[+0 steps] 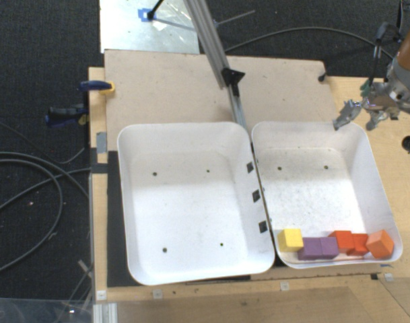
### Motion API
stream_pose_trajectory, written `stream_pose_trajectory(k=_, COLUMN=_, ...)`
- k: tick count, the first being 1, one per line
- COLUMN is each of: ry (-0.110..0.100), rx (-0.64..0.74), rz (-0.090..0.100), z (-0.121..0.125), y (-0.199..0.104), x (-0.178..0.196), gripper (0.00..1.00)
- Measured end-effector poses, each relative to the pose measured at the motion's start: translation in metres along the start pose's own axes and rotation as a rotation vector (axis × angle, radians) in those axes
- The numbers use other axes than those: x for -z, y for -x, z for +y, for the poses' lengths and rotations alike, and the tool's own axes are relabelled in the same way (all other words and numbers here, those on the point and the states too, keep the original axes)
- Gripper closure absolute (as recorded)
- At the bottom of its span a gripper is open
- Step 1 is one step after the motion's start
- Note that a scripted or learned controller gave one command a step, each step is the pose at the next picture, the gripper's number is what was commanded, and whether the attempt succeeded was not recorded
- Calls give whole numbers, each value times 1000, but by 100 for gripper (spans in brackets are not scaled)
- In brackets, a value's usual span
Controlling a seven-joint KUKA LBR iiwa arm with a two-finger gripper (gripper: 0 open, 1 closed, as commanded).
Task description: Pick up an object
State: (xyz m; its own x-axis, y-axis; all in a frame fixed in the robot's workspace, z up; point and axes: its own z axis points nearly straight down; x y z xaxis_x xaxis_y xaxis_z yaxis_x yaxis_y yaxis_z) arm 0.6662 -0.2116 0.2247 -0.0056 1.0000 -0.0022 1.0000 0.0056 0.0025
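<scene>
The gripper point(358, 115) hangs at two o'clock over the right bin's point(312, 155) far corner, fingers spread wide, nothing between them — the blocks sit at five o'clock: yellow block point(291, 239), purple block point(318, 247), red block point(350, 241), orange block point(380, 243)

End effector point(359, 115) hovers open above right bin's point(373, 160) far corner.

A robotics lab: left of the tool point(358, 115), two white bins point(134, 180) sit on a clamped board surface point(171, 86), with loose cables point(29, 180) beyond on dark carpet point(36, 39).
</scene>
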Motion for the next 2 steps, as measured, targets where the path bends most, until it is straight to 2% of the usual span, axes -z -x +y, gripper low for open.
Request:
stream_pose_trajectory(k=1, ry=-1, rx=-3, rz=0, z=-11, y=-1, x=-19, gripper=0)
stream_pose_trajectory(k=2, ry=-10, rx=-5, rz=5, z=-76, y=-17, x=-131, gripper=0)
